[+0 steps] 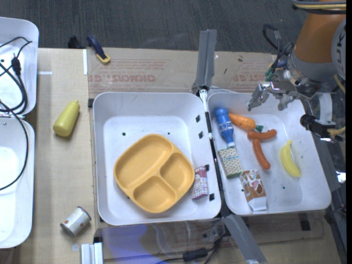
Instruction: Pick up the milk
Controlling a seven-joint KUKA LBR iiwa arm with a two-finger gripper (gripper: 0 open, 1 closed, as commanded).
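Right bin (308,199): milk (253,189) near front rim.

Milk carton (254,189): lying flat in the right bin.
White with brown-red print, gabled end toward the bin's near wall, just beside a small green-patterned carton.

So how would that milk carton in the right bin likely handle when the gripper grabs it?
The milk carton lies flat on its side, so it probably won't tip or roll. Its boxy shape suggests fairly stiff walls, though thin card could dent under a squeeze. It looks small and likely light. The gripper hovers far from it.
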